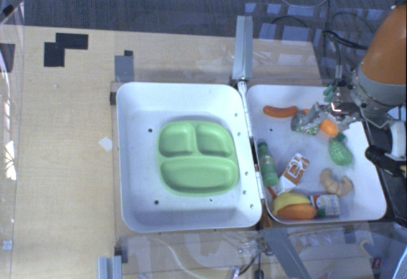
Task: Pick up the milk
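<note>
The claw (310, 120) (whether open or closed cannot be told) hovers in the right bin (375, 208); the milk (296, 168) lies below it.

The milk (296, 169) is lying in the right-hand bin (375, 208), near that bin's middle and slightly toward its left side. It is showing as a small carton, white with an orange-brown panel on its upper face. It is resting on its side, turned at a slant to the bin's edges. It is sitting just right of a green bottle (267, 164) and above a yellow and orange fruit cluster (294, 205). Nothing is gripping it.
</note>
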Robot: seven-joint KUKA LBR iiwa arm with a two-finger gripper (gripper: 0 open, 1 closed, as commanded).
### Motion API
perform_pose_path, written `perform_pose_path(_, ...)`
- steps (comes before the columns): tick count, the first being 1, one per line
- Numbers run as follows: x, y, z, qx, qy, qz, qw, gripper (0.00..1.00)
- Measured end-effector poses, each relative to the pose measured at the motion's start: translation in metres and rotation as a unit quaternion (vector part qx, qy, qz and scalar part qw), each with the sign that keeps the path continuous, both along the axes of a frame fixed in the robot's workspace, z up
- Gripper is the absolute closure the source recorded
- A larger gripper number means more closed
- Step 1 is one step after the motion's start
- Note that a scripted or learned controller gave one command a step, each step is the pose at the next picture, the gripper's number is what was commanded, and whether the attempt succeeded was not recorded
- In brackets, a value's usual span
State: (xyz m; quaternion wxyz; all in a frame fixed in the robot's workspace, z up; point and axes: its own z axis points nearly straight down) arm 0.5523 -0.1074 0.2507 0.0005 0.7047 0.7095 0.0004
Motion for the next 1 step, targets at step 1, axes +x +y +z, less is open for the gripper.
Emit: perform_pose_path(1,-0.0087,0.0022,-0.1620,-0.0020,-0.005,0.156,0.9877,0.00)
